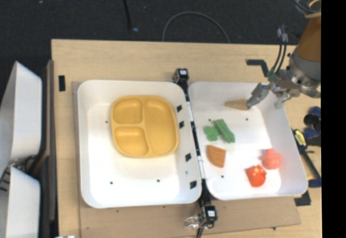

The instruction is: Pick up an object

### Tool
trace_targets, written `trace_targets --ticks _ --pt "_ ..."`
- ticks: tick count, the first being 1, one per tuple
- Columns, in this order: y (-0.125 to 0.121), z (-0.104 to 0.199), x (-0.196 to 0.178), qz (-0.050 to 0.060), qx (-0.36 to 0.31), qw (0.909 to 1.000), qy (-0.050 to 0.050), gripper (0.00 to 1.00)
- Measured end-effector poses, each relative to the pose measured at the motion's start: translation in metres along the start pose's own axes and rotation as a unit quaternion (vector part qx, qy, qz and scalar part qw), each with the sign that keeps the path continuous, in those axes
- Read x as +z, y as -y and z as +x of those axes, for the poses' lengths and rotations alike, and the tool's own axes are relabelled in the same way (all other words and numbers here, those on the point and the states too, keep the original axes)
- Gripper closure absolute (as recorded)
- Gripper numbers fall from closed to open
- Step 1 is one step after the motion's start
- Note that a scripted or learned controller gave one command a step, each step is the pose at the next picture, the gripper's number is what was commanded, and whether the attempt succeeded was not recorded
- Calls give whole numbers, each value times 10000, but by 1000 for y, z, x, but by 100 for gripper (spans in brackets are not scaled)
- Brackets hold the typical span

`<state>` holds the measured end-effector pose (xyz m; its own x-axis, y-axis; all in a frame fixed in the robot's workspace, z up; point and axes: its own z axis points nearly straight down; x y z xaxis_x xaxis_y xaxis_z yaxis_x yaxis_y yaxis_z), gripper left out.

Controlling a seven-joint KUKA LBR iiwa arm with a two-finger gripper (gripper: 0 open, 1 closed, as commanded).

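Observation:
My gripper (pixel 269 98) hangs over the far right part of the right bin (pixel 243 191), its two grey fingers spread open with nothing between them. A flat tan piece (pixel 235 105) lies on the bin floor just left of the left finger (pixel 258 96), close to it or touching. Nearer the middle of the bin lies a green object (pixel 219 131). An orange wedge (pixel 216 156) rests below it. A red pepper-like piece (pixel 256 176) and a pinkish-red lump (pixel 272 159) sit at the bin's near right.
The left bin (pixel 92 177) holds a yellow divided plate (pixel 145 126). A black-clipped ridge (pixel 190 134) separates the two bins. White boxes (pixel 21 118) stand off the bench's left side. Cables and blue tools (pixel 312 129) lie at the right edge.

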<state>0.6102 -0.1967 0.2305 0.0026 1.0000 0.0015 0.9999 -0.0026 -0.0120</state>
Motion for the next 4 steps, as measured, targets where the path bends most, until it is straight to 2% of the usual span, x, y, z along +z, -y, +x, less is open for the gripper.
trace_targets --ticks 1,3,4 --pt "-3 1 -9 -67 -20 10000 15 0" --pt "2 -16 101 -57 -5 10000 20 0" --pt "2 -18 131 -54 7 10000 18 0"
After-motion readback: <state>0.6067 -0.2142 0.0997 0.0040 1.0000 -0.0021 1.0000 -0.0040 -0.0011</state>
